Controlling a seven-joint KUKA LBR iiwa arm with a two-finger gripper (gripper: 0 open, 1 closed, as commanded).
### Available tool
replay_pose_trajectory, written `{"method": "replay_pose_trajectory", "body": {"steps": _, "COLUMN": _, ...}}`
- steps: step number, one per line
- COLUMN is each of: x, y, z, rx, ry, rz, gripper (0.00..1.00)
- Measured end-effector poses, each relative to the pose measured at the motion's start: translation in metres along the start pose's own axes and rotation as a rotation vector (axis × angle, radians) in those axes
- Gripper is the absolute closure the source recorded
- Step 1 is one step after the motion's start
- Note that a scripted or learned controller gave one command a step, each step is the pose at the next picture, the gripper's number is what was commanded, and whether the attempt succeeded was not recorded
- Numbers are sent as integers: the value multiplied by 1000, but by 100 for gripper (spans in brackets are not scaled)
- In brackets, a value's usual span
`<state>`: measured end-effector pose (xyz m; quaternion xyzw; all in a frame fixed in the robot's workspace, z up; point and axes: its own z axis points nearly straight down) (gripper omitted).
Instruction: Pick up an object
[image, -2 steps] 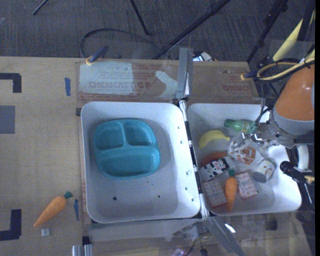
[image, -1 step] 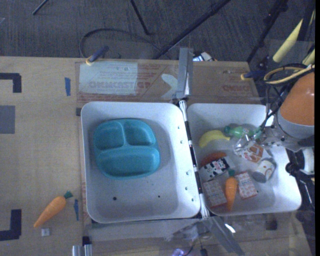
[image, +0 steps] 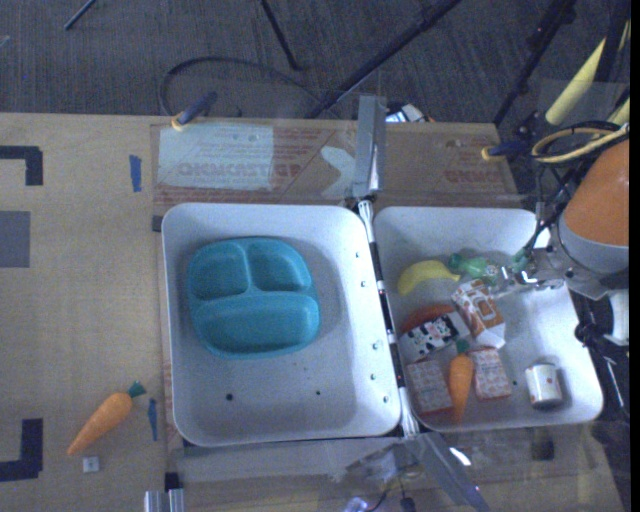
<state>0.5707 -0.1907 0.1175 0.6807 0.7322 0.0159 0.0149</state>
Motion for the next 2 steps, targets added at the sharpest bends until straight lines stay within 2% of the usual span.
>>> {"method": "replay_pose_trajectory", "body": {"steps": 1, "x": 24, "y": -66, "z": -14, "rx": 42, "ry": 0, "rz": -70, "gripper": 100}}
{"method": "replay_pose_trajectory", "body": {"steps": 2, "x": 87, "y": -47, "z": -121, "rx": 42, "ry": -7, "rz": 332, "gripper": 100}}
